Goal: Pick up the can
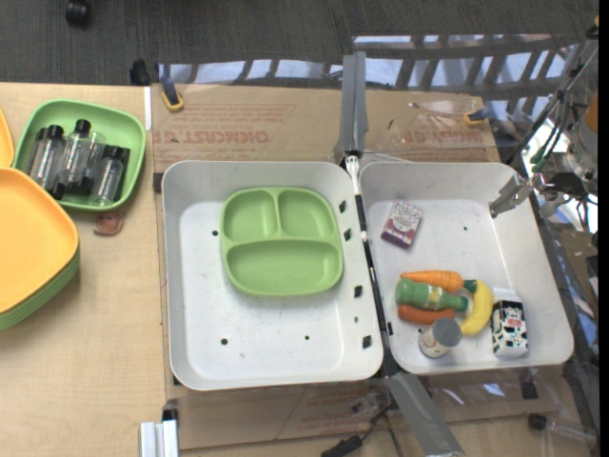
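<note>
The can (440, 337) stands in the right bin's (557, 284) front, wedged against carrot (433, 282), bottle (436, 299) and banana (479, 307); neighbours could be caught instead. The tool's (521, 190) state cannot be told.
</note>
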Action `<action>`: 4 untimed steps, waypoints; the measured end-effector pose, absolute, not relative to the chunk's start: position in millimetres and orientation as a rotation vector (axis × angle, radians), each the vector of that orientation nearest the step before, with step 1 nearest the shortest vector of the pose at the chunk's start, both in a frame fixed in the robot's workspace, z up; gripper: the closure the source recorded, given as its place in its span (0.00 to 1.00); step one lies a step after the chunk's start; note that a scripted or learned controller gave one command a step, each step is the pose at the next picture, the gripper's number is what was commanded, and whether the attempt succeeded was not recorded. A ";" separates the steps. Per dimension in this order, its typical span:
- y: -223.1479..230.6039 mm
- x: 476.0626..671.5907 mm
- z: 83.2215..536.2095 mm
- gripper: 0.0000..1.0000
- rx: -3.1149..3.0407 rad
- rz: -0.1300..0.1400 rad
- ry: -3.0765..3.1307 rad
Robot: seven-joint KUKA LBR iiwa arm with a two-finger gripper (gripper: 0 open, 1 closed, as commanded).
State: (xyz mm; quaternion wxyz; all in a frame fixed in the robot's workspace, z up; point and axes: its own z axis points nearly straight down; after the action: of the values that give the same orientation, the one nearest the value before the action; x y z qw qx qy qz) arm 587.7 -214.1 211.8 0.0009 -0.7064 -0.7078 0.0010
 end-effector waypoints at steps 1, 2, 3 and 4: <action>-170.0 631.4 199.7 0.00 -2.301 0.004 -2.140; -112.5 658.9 212.1 0.00 -2.086 0.003 -2.350; -175.1 617.7 183.5 0.00 -1.820 0.002 -2.560; -125.0 659.0 145.9 0.00 -1.996 0.001 -2.428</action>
State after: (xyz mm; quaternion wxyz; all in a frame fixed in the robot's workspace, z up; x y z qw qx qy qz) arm 659.0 -125.0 145.9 -0.0007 -0.6351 -0.7724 0.0003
